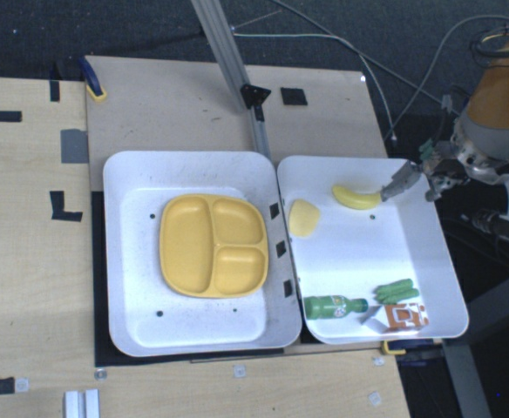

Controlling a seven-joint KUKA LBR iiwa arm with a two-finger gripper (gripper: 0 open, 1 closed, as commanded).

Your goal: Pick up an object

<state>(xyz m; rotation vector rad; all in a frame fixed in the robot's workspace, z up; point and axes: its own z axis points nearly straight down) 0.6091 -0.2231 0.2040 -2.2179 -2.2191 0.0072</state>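
**Gripper reaching in over the right bin's far corner, tip beside the banana**

The arm [490, 111] is coming in from the right edge of the camera view, its orange band sitting high at the right and the grey wrist angling down and leftward below it. The gripper [400, 181] is slanting across the far right rim of the right bin [429, 259], with its tip lying just beside the right end of the banana [356, 198]; whether it is touching the fruit cannot be made out. How the jaws are standing cannot be told either, since the tip is reading as one thin grey shape.

Two white bins are sitting side by side on the bench [176, 103]. The left bin [132, 233] is holding one yellow divided plate [213, 245], which is lying flat with its three compartments facing up.

The right bin is holding five things. One banana is lying near the far wall, curved, close to the gripper tip. One pale yellow rounded piece [303, 218] is resting near the bin's left wall, apart from the banana. Along the near wall, one green bottle [334, 306] is lying on its side, one small green object [395, 290] is lying just to its right, and one white and orange carton [402, 318] is sitting in the near right corner, just below the green object.
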